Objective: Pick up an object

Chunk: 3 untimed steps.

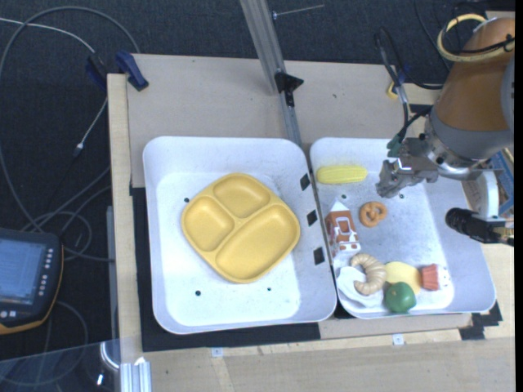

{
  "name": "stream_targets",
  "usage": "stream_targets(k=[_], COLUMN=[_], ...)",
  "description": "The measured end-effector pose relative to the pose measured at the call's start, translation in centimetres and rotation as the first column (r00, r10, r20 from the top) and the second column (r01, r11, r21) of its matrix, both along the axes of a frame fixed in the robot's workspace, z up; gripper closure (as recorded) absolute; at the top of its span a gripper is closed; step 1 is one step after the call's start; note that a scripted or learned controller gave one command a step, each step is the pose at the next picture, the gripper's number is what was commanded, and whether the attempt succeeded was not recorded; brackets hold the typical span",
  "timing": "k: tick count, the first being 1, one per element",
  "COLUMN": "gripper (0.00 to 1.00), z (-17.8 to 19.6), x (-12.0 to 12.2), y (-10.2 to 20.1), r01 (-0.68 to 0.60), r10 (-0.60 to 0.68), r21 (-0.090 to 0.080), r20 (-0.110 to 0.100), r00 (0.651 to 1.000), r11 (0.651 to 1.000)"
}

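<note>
My gripper (392,182) hangs over the back part of the right bin (458,256). It is just right of a yellow corn cob (341,174) and just above a small brown pretzel (373,213); nothing shows between it and them. A red and white carton (341,228) stands near the bin's left wall. At the bin's front, a tan croissant (368,272), a yellow fruit (400,273), a green fruit (400,298) and a small orange-red piece (431,277) crowd on and around a white dish (353,294).
The left bin (163,219) holds a yellow divided plate (240,227). A metal pole (263,31) rises behind the bins, between them. Cables and a teach pendant (24,276) lie on the floor at the left.
</note>
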State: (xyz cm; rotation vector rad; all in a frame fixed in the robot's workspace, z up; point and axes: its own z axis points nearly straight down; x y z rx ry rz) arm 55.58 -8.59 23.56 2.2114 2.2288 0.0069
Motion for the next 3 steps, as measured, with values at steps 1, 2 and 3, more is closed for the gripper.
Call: stream_targets(k=[1, 2, 3], gripper=[1.00, 1.00, 1.00], z=[-0.9, -1.7, -0.3], x=[0.9, 1.6, 2.6], y=[4.8, 10.0, 14.4], r01=[0.001, 0.002, 0.001], r10=[-0.001, -0.002, -0.001], r21=[0.000, 0.001, 0.001], r20=[-0.005, -0.006, -0.002], r00=[1.000, 1.000, 1.000], r11=[1.000, 1.000, 1.000])
